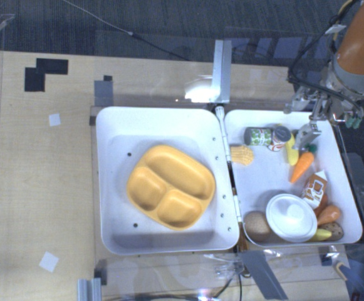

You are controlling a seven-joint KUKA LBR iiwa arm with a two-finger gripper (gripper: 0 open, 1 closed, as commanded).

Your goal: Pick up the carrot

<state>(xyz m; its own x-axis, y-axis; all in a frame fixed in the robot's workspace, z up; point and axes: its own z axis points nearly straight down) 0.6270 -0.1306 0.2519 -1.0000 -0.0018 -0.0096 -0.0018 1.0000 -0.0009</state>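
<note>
The carrot [301, 167] lies in the right bin [257, 180], orange, slanted, with its green top toward the upper right. My gripper [324, 128] hangs at that bin's far right corner, just above and to the right of the carrot's green end. It stands open, and one finger [307, 134] reaches down close to the carrot top. Nothing is between the fingers.
Around the carrot in the right bin are a small can [260, 137], a yellow piece [291, 153], a corn cob [242, 155], a carton [315, 190], a white bowl [291, 217] and a potato [255, 225]. The left bin [113, 168] holds a yellow divided dish [169, 185].
</note>
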